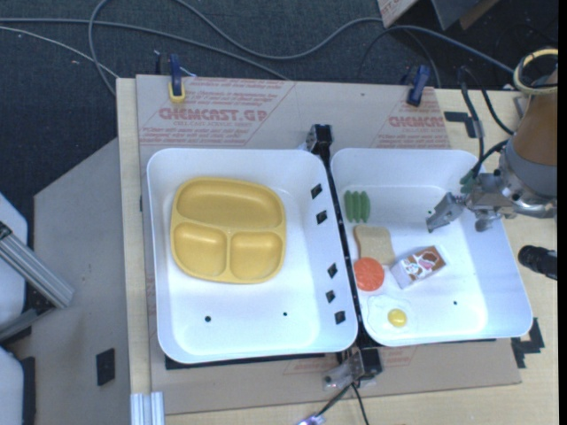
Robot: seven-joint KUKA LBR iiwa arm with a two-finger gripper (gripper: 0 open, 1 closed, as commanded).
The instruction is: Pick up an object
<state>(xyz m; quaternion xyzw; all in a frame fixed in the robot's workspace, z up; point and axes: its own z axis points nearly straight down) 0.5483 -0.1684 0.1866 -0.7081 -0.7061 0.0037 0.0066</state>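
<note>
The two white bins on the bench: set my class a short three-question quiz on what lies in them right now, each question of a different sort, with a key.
1. True or false: the yellow divided plate lies in the left bin.
2. Which item lies nearest the front rim of the right bin? A green beans B fried egg C toast slice
3. Fill in: the gripper hovers over the ____ bin, holding nothing visible.

Key: 1 true. 2 B. 3 right.
</note>
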